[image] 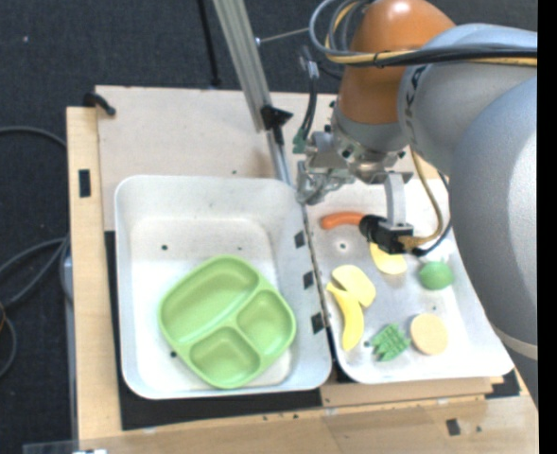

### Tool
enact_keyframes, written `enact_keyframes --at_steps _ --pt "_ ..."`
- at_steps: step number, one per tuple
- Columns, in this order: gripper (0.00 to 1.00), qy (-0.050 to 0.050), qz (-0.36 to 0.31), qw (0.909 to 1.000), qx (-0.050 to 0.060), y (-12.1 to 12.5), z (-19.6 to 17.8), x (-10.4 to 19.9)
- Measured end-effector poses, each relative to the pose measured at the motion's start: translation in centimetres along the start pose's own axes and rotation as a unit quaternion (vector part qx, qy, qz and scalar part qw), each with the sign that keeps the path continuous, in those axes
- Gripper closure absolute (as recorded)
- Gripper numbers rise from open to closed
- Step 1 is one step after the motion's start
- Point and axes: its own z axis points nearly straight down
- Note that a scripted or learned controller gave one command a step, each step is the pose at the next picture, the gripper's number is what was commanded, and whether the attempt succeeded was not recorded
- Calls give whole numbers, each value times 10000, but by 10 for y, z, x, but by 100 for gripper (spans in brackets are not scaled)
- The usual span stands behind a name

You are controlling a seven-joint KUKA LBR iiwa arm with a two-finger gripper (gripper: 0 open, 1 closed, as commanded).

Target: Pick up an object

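One arm [467, 93] bends down — tool [308, 193] at the right bin's [467, 348] far-left corner.

Even, fairly bright overhead light fell on the scene, with no strong glare. The two white bins [136, 206] looked slightly washed out, and soft shadows sat under the green tray [226, 322]. The picture was low in resolution and a little grainy. The dark floor [32, 45] around the counter [165, 130] showed little detail.
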Motion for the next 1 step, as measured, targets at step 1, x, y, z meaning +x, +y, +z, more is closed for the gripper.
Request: enact_keyframes --at_steps 1 --pt "100 1 -1 10000 -1 31 10 40"
